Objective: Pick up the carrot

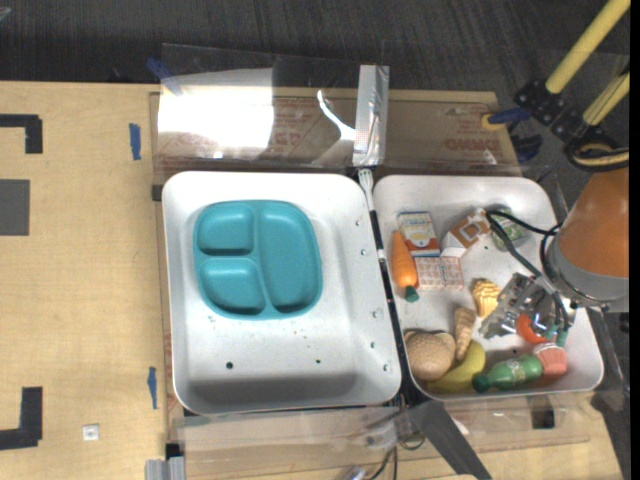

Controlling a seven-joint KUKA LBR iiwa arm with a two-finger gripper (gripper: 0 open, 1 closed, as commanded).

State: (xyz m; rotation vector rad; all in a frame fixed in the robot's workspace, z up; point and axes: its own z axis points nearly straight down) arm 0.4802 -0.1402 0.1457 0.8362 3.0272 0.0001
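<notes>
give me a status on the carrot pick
Gripper low in right bin, nothing seen held. Carrot lying by left wall, untouched. Small cartons beside it.

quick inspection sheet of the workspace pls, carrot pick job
surface: two white bins side by side; left bin holds a teal divided plate
job's things: carrot lies by the right bin's left wall, untouched
clutter: small cartons, banana, bread roll, green bottle in the right bin
grippers: tool low over the right bin's right side, apart from the carrot
cables: black cable runs across the right bin
surroundings: wooden bench, yellow poles, dark floor
</notes>
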